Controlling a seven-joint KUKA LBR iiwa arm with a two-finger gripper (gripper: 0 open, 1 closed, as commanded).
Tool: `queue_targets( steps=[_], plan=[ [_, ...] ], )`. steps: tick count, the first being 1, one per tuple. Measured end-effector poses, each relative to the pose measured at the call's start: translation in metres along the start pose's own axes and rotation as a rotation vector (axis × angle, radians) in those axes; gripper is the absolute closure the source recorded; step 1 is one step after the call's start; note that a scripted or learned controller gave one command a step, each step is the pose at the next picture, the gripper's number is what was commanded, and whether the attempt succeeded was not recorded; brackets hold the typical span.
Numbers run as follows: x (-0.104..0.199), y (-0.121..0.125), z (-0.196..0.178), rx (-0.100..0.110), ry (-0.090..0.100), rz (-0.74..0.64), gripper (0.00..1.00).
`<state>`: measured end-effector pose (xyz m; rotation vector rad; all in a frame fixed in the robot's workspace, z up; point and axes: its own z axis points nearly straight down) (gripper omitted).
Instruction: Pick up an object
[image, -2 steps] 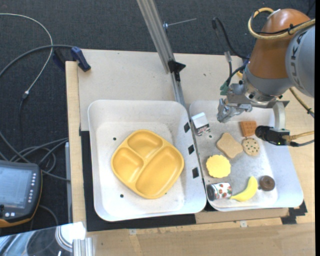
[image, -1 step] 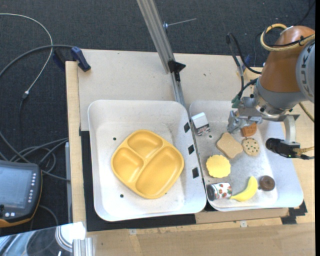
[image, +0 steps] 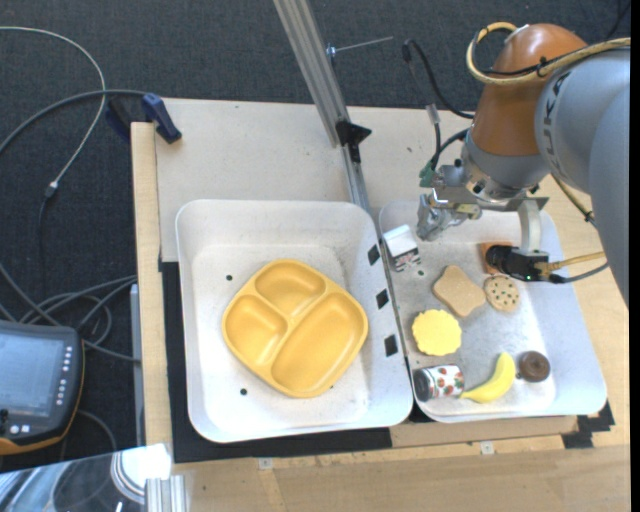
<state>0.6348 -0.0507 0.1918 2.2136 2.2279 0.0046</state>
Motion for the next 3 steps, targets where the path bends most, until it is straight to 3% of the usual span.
queue_targets(
  steps=[1,2,3],
  plan=[
    [0.025,-0.002,-0.001,0.004,0.0,0.002,1.0],
    [0.012,0.008,-0.001,0.0,-0.002,0.007,1.0],
    [0.001,0.015,-0.028,-0.002,-0.002,0.007,1.0]
  ],
)
